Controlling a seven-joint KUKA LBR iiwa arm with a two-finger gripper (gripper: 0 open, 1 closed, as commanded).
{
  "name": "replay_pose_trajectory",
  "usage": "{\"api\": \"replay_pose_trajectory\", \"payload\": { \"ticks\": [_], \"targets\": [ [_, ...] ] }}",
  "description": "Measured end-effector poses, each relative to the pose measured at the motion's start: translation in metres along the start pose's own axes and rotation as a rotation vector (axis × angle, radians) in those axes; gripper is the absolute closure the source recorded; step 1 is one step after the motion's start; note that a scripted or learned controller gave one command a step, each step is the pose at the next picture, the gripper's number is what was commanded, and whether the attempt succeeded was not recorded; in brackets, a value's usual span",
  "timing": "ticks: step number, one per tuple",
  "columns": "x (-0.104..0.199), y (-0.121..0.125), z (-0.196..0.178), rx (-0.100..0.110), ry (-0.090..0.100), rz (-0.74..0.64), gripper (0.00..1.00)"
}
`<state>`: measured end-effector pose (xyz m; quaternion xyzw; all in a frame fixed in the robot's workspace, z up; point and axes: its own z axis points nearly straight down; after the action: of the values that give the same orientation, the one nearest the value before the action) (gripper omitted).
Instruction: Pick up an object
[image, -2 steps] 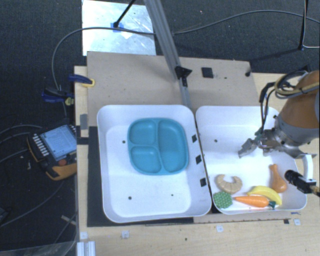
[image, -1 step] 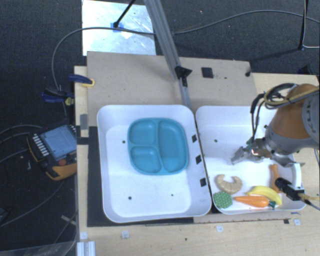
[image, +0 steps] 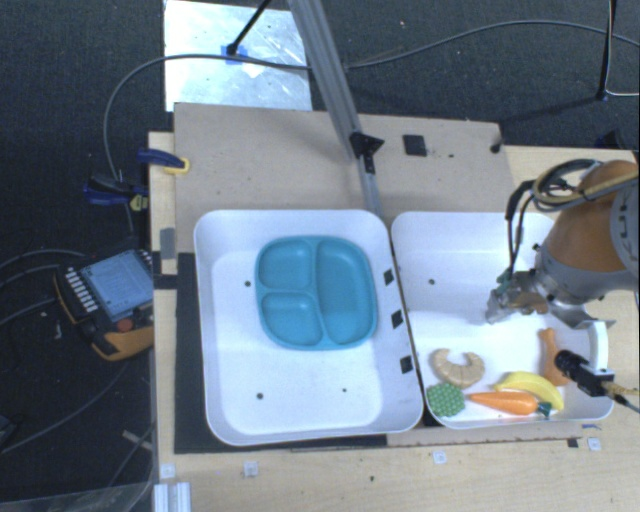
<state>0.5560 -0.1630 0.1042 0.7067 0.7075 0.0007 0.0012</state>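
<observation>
Grey arm (image: 590, 240) with orange band enters at 3 o'clock edge of view, bent downward, wrist angled toward 8 o'clock. Gripper (image: 500, 303) low at 9 o'clock end of wrist, tips pointing toward 8 o'clock. Finger spacing too small and blurred to judge.

My tabletop (image: 300, 150) is a pale brown board, and two shallow white bins sit on it side by side, their inner rims touching. The left bin (image: 225, 380) lies nearer the board's middle; the right bin (image: 450, 250) reaches toward its right edge. A small black square (image: 415, 145) lies near the far edge.
</observation>
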Motion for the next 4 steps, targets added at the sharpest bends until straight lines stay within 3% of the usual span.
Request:
{"api": "replay_pose_trajectory", "payload": {
  "ticks": [1,2,4],
  "targets": [
    [0.000,0.002,-0.065,-0.005,-0.001,-0.004,1.00],
    [0.000,0.004,-0.101,-0.003,-0.001,-0.004,1.00],
    [0.099,-0.018,-0.097,0.003,0.003,-0.009,1.00]
  ]
}}
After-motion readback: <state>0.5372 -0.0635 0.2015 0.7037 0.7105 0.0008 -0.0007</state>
